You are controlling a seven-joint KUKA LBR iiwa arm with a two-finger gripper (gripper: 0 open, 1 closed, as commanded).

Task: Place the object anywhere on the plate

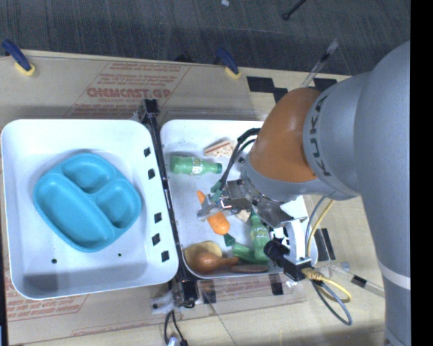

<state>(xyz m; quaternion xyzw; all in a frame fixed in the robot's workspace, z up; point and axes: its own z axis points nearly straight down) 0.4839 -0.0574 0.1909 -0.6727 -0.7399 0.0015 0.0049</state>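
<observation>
A blue divided plate (86, 200) lies in the left bin (29, 143). In the right bin (184, 132), my gripper (218, 205) hangs low over a cluster of toy foods, and the arm's grey and orange wrist hides much of it. An orange carrot-like piece (218, 225) sits right under its near side, and a small orange sliver (200, 197) lies at its left. Whether anything is between the jaws is hidden.
A green bottle (195, 166) and a tan piece (218, 148) lie at the back of the right bin. A second green bottle (257, 239), a yellow-brown pear shape (205, 256) and a brown item (247, 267) crowd the front wall. A black divider (161, 186) separates the bins.
</observation>
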